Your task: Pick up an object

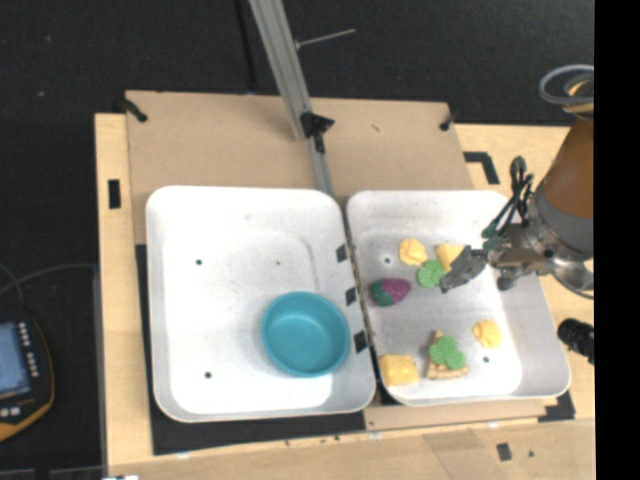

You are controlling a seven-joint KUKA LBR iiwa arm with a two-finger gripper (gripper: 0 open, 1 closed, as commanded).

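Two shallow white plastic bins sit side by side on the bench — the left bin (pixel 200 228) holds a round teal bowl (pixel 305 333) near its front right corner, and the right bin (pixel 420 213) holds a scatter of small pieces. The grey arm with its orange band (pixel 572 183) reaches in from the right, its dark two-finger gripper (pixel 460 268) low over the right bin, touching or just beside a small yellow piece (pixel 448 255) and a small green piece (pixel 431 274); whether the fingers are spread or closed, I cannot tell. Nearby lie a purple-and-green lump (pixel 390 291) and a yellow chunk (pixel 412 251), with a yellow block (pixel 399 370), a green-topped tan piece (pixel 446 355) and a small yellow bit (pixel 486 332) toward the front.

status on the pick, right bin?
Gripper low in the right bin, at the green piece and yellow piece. No grasp confirmed. Purple-green piece sits close left.
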